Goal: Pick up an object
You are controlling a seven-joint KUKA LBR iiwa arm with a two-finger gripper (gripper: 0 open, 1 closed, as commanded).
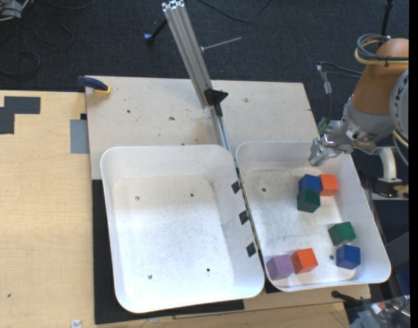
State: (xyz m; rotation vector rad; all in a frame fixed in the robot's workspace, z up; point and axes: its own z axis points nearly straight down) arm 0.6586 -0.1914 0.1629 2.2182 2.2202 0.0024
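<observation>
You have two shallow white bins side by side on the counter (161,108). The left bin (127,176) carries nothing but dark specks on its floor. The right bin (373,251) holds every block you could pick. Near its far right side sits a tight cluster: a blue block (309,183), an orange block (328,184) touching it on the right, and a dark green block (308,201) just in front of the blue one. Well apart from these, toward the near rim, you see a second green block (341,233), a second blue block (347,256) just below it, a second orange block (304,260) and a purple block (279,266) touching its left side.

The tool (319,154) hangs over the far right corner of the right bin, near the cluster but apart from it. It is small and blurred; you cannot tell how its fingers stand, and no block shows in it.

The arm (376,94) is cut off at the right. A slanted aluminium bar (192,53) crosses the counter and hides part of the seam between the bins. A blue and yellow item (94,84) at the counter's far left corner is too small to identify. No writing is legible anywhere.
</observation>
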